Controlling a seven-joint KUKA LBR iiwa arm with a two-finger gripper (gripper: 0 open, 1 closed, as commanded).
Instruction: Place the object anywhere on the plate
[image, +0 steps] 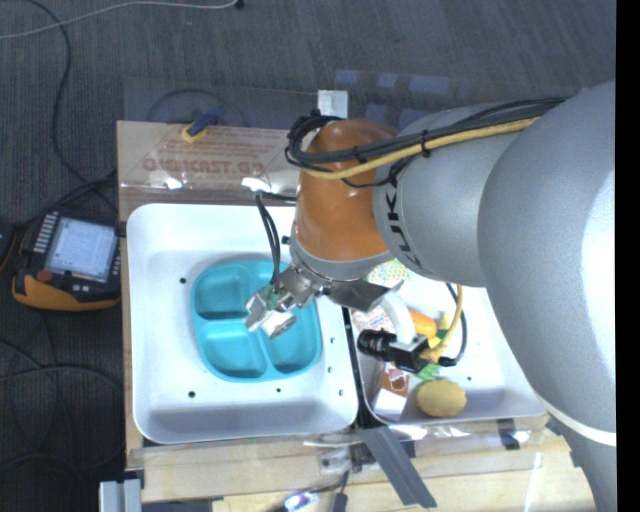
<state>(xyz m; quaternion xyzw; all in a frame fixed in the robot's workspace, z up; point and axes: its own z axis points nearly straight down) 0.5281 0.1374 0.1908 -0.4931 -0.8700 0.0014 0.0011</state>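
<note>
where the blue plate (240, 325) meets its right rim, the gripper (270, 312) hovers.

— What did the plate (232, 330) look like?
— A turquoise plastic one, split into compartments by raised ridges, lying flat in the left white bin.
— And the object?
— I could not pick it out for certain. Several small items sat in the right bin, among them a rounded brownish-yellow thing (441, 398) near the front and something orange (424, 325) behind it.
— Anything on the plate?
— The compartments that showed looked bare.
</note>
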